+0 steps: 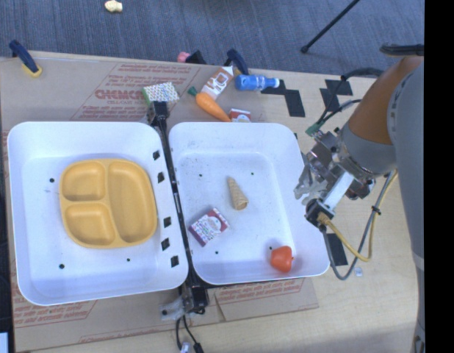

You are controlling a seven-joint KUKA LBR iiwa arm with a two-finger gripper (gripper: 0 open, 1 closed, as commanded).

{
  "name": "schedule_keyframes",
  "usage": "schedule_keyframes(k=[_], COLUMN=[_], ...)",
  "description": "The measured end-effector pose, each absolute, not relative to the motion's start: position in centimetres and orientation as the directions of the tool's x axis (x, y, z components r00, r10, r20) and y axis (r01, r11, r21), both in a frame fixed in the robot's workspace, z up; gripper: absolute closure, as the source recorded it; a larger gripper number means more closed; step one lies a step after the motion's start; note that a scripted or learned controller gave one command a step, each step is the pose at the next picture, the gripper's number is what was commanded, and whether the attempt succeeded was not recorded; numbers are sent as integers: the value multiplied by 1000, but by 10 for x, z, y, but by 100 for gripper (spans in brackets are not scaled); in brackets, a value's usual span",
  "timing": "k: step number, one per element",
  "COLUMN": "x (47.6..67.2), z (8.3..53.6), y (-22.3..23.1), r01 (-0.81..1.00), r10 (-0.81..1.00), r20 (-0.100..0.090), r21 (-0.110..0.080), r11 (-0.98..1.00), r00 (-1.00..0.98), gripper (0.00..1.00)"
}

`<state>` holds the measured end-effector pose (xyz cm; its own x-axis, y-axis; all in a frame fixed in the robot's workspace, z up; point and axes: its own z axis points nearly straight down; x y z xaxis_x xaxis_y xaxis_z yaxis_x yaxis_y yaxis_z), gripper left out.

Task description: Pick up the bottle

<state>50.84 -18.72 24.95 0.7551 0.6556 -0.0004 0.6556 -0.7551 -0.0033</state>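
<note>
A small blue bottle (254, 82) with a white cap lies on its side on the cardboard behind the right bin (286, 134), outside it. Next to it, to the left, lies a white and orange bottle-like item (217, 81). My gripper (306, 188) hangs over the right rim of the right bin, well in front of and to the right of both bottles. I see nothing held in it.
In the right bin lie a cone (237, 193), a small red and white packet (209, 226) and a red fruit (281, 258). A yellow divided plate (108, 201) sits in the left bin (25, 219). A carrot (211, 107) and a green patterned box (161, 93) lie behind the bins.
</note>
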Motion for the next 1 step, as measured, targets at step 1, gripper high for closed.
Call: schedule_keyframes(k=[1], x=[509], z=[134], y=[-155], r01=[535], r10=[535], r20=[-3], r21=[-8], r11=[-845], r00=[845], gripper=[100])
